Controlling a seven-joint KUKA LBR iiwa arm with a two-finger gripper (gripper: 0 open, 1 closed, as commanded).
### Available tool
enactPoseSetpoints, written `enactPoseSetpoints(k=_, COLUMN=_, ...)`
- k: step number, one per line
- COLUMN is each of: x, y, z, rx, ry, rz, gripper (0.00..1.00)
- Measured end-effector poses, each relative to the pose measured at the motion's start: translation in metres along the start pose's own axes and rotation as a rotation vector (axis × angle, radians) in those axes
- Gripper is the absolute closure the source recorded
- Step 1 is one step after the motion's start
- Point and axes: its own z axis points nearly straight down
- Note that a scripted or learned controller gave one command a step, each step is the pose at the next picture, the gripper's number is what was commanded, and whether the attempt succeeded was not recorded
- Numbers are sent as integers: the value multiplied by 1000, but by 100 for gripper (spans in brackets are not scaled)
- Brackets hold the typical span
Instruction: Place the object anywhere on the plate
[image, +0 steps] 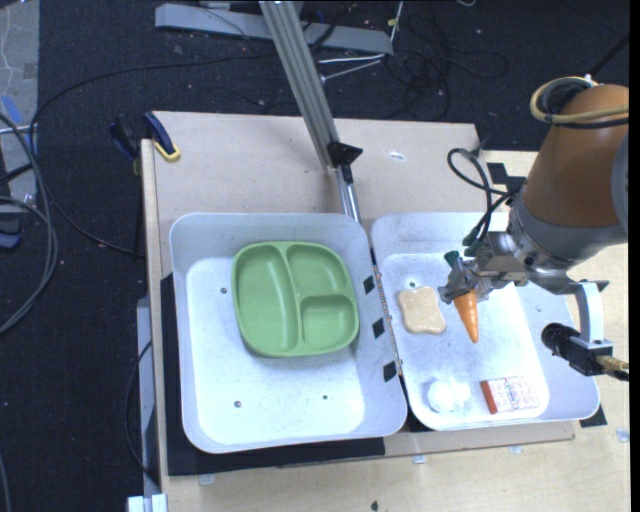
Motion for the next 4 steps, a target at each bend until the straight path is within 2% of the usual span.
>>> enactPoseSetpoints(k=3, x=172, y=5, z=42, rx=3, ry=0, rz=-1, gripper=100)
enactPoseSetpoints(k=4, x=216, y=-5, z=43, rx=2, ry=0, rz=-1, gripper=100)
